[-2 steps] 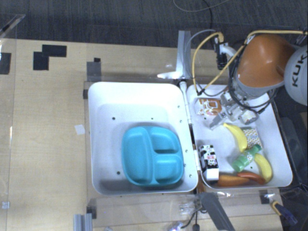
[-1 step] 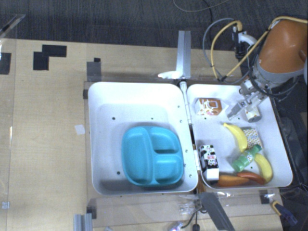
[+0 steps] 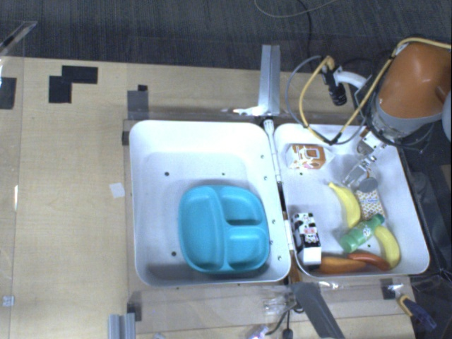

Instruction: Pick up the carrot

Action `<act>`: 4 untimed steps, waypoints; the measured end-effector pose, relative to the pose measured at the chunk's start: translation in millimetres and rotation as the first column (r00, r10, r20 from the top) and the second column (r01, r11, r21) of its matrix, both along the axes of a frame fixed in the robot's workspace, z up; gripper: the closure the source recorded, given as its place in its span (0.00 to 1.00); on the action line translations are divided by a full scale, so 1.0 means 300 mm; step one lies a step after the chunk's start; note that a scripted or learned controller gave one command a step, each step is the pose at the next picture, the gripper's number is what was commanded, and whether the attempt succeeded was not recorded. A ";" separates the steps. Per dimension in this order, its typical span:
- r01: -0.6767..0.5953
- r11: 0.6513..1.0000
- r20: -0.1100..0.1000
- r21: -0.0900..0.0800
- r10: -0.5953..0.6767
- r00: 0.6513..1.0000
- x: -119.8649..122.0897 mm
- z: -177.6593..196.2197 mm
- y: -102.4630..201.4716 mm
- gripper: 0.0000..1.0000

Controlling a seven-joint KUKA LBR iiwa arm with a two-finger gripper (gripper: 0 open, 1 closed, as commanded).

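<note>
The carrot (image 3: 342,264) is a long orange piece lying flat along the front wall of the right bin (image 3: 415,210). A red chili-like piece (image 3: 370,258) touches its right end and a black-and-white box (image 3: 306,232) stands at its left end. My gripper (image 3: 363,169) hangs over the back half of the right bin, above the top of a yellow banana (image 3: 347,202). It is well behind the carrot and apart from it. The arm with its orange band (image 3: 417,76) comes in from the upper right.
The right bin also holds a green bottle (image 3: 360,234), a second banana (image 3: 388,244), a patterned packet (image 3: 371,203) and an orange-and-white packet (image 3: 307,157). In the left bin (image 3: 152,189) lies a blue divided plate (image 3: 223,227). Cables loop behind the bins.
</note>
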State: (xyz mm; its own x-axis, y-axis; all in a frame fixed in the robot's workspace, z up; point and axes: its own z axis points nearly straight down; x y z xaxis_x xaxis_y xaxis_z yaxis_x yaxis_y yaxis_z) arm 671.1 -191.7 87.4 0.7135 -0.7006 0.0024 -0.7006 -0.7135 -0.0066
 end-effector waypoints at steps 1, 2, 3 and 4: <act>0.005 1.000 0.007 0.002 -0.005 1.000 0.007 0.044 0.001 1.00; 0.324 0.946 0.002 0.002 -0.324 0.946 0.000 0.304 0.031 1.00; 0.031 1.000 0.001 0.000 -0.031 1.000 -0.023 0.369 0.009 1.00; -0.146 0.989 0.002 -0.003 0.146 0.989 -0.002 0.327 0.070 1.00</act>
State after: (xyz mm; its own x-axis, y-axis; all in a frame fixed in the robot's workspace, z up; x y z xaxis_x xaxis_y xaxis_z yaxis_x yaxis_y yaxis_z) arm 670.7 -170.6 185.4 0.8081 -0.5890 0.0062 -0.5890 -0.8081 -0.0061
